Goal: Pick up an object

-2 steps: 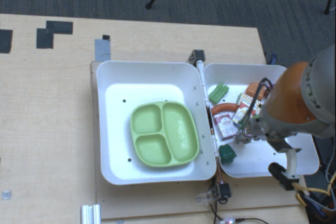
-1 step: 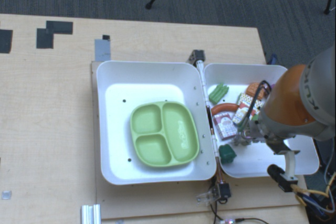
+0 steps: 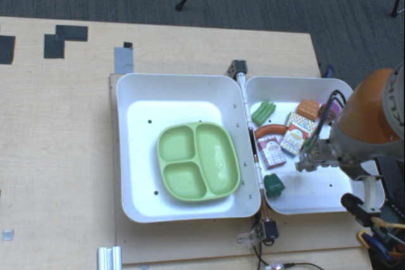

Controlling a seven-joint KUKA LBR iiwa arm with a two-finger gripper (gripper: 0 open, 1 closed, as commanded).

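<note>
The right bin (image 3: 316, 199) holds several small items: a light green vegetable piece (image 3: 262, 112), a red sausage (image 3: 272, 131), a red and white packet (image 3: 272, 152), a white and blue carton (image 3: 293, 140), an orange-brown block (image 3: 308, 109) and a dark green cube (image 3: 273, 184). My gripper (image 3: 308, 161) hangs low over the middle of this bin, just right of the packet and below the carton. The grey wrist and orange band (image 3: 373, 114) cover the bin's right side.
In the left bin (image 3: 136, 136) lies a light green divided plate (image 3: 198, 161). A dark clamp (image 3: 238, 67) sits at the far end of the wall between the bins. Cables and connectors (image 3: 262, 234) lie at the bench's front edge.
</note>
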